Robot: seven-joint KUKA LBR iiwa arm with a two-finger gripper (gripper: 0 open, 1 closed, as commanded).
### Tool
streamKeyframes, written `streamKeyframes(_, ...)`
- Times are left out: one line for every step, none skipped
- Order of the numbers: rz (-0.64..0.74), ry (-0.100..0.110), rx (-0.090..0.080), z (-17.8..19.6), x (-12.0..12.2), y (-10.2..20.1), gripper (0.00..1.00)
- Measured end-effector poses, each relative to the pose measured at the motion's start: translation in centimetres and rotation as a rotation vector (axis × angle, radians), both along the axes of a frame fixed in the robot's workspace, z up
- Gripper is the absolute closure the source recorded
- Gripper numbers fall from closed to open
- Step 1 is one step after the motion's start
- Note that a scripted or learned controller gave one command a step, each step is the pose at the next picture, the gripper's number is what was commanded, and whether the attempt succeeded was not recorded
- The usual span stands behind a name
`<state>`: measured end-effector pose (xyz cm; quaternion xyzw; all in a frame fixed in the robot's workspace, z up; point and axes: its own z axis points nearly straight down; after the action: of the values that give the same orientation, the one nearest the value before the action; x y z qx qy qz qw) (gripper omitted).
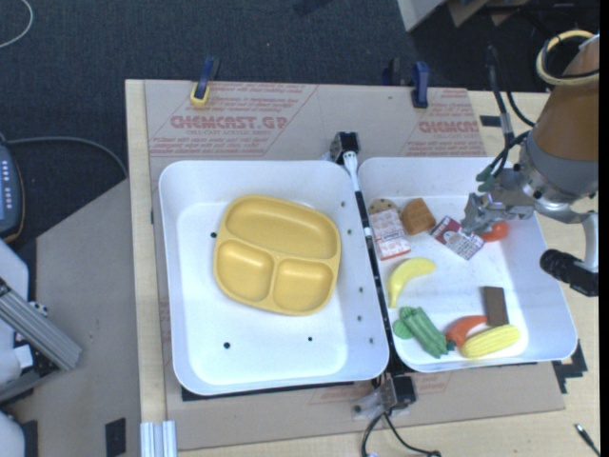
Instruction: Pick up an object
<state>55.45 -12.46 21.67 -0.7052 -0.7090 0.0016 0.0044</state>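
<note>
Across the bench, two shallow white bins sit side by side. Left bin (186, 255): one yellow divided plate (276, 253), three compartments, lying flat near the middle, nothing in it. Right bin (547, 284): all the loose stock, so the pick must come from here. Items, from the dividing rim outward: a cookie (383, 206) at the top; a red-and-white packet (388, 233) just below it; a brown bread-like piece (418, 216) beside those; a small printed packet (459, 239) toward the middle; a yellow banana (409, 276) below. Along the near wall: a green vegetable (422, 330), an orange-red piece (466, 327), a yellow corn cob (491, 340) and a dark brown bar (494, 304), the first three bunched closely, the bar just above the corn. Gripper (487, 213): reaching in from the right, low over the upper part of the right bin, just beside the printed packet; a small red-orange object (496, 228) shows at its tip. Whether the fingers are open, closed or gripping that object cannot be told at this angle. Judgement: the arm is placed for a grasp on the red-orange object or the packet next to it; nothing is seen lifted clear of the bin floor.
</note>
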Motion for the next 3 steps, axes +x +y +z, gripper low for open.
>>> streamKeyframes(0.002, -0.002, 0.000, 1.4, -0.4, 5.9, 1.00)
streamKeyframes(-0.004, 0.001, -0.003, -0.5, 0.1, 6.0, 1.00)
streamKeyframes(-0.005, -0.001, -0.003, 0.9, -1.1, 5.4, 1.00)
